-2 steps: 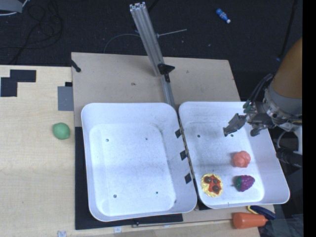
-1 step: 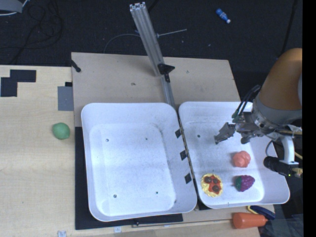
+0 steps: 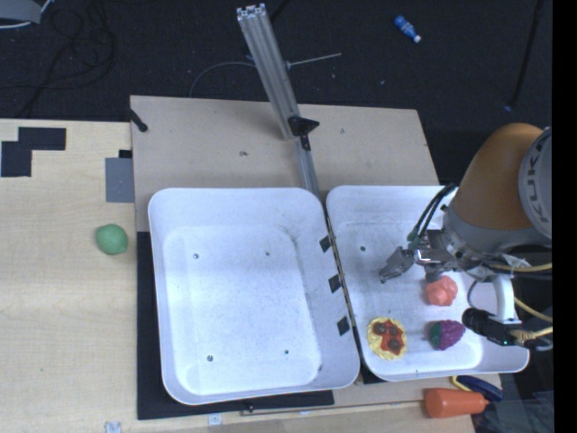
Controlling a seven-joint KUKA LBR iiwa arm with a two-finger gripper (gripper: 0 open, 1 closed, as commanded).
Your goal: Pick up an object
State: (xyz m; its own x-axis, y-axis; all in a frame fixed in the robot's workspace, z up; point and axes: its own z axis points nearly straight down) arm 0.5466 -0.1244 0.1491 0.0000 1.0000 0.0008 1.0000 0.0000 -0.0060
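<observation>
In the right bin (image 3: 379, 207) lie three small objects near its front right corner. A pink-red lump (image 3: 440, 290) sits closest to my gripper (image 3: 398, 265), which hangs just to its left over the bin floor. Further forward lie a purple grape bunch (image 3: 445, 334) and a yellow round piece with red spots (image 3: 387, 338). Nothing shows in the gripper. The grey arm with its orange band (image 3: 498, 183) reaches in from the right and covers the bin's right edge.
The left bin (image 3: 180, 207) stands beside the right one, joined by dark clips (image 3: 334, 282). A green ball (image 3: 112, 239) lies on the bench at the far left. An orange carrot-like object (image 3: 455, 402) lies outside the right bin's front edge. A metal rail (image 3: 275, 70) slants behind the bins.
</observation>
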